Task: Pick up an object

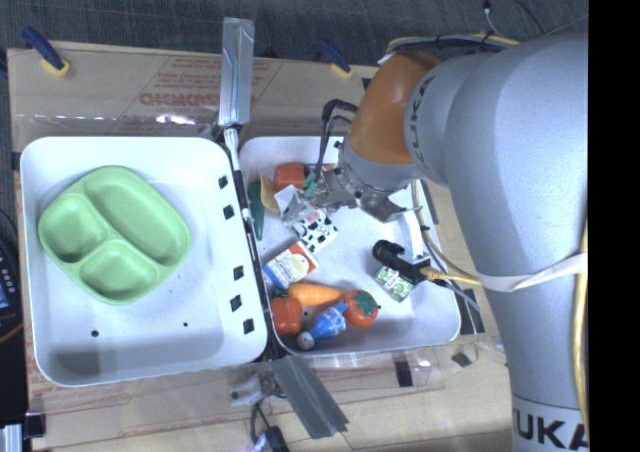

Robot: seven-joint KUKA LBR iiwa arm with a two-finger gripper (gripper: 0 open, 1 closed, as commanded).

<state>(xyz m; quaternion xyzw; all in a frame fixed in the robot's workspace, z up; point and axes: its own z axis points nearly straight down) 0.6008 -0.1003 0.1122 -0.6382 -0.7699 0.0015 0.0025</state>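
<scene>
We read "UKA" in black on the arm's grey base at five o'clock; print on the cardboard at eleven o'clock is too faint to read. The gripper hangs in the right bin above a black-and-white patterned block; we cannot tell its finger state. Below lie a carrot, a tomato and a green-labelled carton. A green divided plate sits at nine o'clock.

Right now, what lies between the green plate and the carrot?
In the camera view, the bins' adjoining walls and a small carton lie between green plate and carrot.
</scene>
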